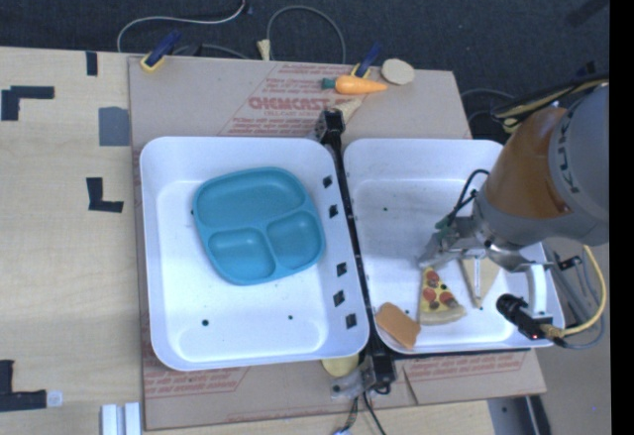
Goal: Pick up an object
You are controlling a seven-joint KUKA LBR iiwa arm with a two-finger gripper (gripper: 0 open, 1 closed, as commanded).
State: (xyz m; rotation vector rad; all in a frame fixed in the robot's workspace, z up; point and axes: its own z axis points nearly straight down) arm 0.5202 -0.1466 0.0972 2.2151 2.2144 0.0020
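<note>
In the right bin point(396, 175), a toy pizza slice point(438, 296) lies near the front, with a brown bread-like piece point(398, 326) against the front left rim. My gripper point(458, 262) hangs low over the bin just above the pizza slice, its fingers point(477, 276) spread to either side of the slice's upper end. Nothing is held between them. The grey arm with its orange band point(525, 175) covers the bin's right part.
The left bin point(168, 225) holds a blue divided plate point(260, 223). A toy carrot point(359, 84) and a beige disc point(398, 71) lie on the cardboard behind the bins. Cables run along the back and right.
</note>
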